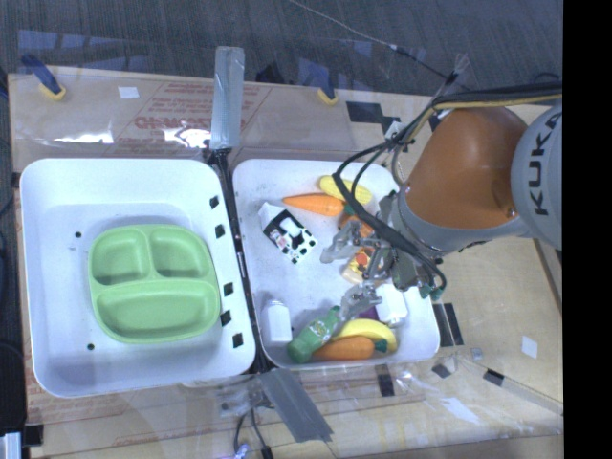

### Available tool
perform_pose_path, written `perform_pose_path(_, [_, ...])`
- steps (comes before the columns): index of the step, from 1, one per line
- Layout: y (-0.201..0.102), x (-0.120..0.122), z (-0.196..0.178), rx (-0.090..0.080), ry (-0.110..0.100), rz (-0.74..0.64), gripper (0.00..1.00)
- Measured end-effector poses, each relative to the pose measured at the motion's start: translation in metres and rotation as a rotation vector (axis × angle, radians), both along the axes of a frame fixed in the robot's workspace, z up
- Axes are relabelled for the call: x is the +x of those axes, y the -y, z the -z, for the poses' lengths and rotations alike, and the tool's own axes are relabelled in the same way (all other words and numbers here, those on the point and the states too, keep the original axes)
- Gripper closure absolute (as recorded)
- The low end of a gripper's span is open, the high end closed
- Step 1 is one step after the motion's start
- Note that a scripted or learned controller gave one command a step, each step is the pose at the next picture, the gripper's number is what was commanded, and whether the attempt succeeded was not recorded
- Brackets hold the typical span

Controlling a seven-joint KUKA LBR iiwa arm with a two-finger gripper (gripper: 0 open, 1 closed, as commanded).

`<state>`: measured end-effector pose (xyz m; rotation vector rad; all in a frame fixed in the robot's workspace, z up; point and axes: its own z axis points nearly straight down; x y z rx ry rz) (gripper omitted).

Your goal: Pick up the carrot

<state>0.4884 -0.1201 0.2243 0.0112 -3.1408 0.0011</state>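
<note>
Nearest the camera, along the near wall of the right bin (251, 256), lay one orange vegetable piece (346, 349), with one yellow banana (371, 330) just behind it and one green bottle (314, 334) slanting at its left end. One small white container (277, 319) stood just left of the bottle.

Two white bins sat side by side on the desk (497, 285). The left bin (48, 189) held one green divided plate (151, 282) with three compartments.

The carrot (314, 204) lay on its side near the far wall of the right bin, tip pointing left. One yellow item (344, 190) touched it on its right, far side. One white box with black markings (287, 232) lay just in front of the carrot.

The hand (368, 266) hung low over the middle-right of the right bin, near the carrot but apart from it. Small items clustered under it; count not resolvable. Could not tell how far it was open or whether it gripped anything.
</note>
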Motion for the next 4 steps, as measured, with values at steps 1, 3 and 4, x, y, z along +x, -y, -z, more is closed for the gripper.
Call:
perform_pose_path(1, [0.032,0.033,0.041,0.001,0.002,-0.293,0.0])
perform_pose_path(3, [0.08,0.078,0.098,-0.001,0.007,-0.081,1.0])
perform_pose_path(4, [0.08,0.078,0.098,-0.001,0.006,-0.081,0.0])
